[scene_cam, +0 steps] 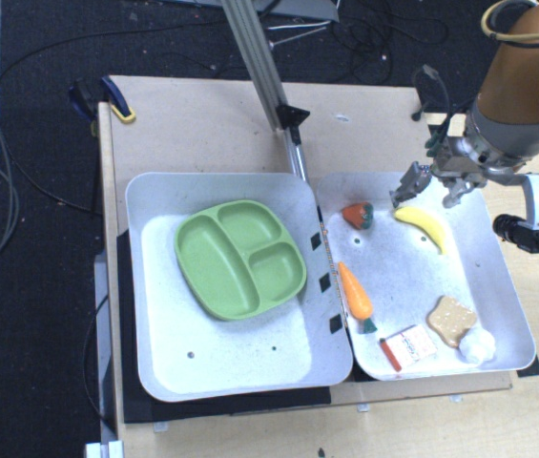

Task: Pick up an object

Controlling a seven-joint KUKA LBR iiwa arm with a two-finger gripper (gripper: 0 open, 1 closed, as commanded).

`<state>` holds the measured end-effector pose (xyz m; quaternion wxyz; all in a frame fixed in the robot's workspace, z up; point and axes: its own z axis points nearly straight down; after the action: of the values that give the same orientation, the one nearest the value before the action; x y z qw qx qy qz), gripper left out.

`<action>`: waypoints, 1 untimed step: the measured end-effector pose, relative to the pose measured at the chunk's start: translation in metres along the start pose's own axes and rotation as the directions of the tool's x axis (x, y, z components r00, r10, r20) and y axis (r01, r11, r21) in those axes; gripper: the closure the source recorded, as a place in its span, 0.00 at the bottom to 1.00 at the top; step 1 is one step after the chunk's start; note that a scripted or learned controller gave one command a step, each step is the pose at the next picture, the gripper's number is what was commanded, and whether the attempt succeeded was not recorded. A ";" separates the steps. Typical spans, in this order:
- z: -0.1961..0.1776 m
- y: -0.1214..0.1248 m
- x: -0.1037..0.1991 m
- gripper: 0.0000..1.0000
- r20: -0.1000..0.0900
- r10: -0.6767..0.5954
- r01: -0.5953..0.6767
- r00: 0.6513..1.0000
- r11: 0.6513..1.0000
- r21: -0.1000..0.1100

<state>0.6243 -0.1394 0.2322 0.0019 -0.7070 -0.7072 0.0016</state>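
yellow curved banana [424,226], end effector [433,191] above

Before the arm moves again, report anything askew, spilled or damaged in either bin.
Nothing looks spilled or damaged. The green divided plate sits flat but rotated in the left bin. In the right bin, the carrot lies against the near-left wall, not over it. The end effector hovers above the banana.

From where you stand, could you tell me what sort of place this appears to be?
Probably a robotics lab. A robot arm's gripper hangs over a white bin of toy food such as a banana, and loose cables trail across the dark floor.
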 end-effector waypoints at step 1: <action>0.043 0.000 0.000 0.00 0.001 0.001 -0.001 1.000 1.000 -0.001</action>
<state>0.6239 -0.1398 0.1889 0.0013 -0.7073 -0.7070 0.0015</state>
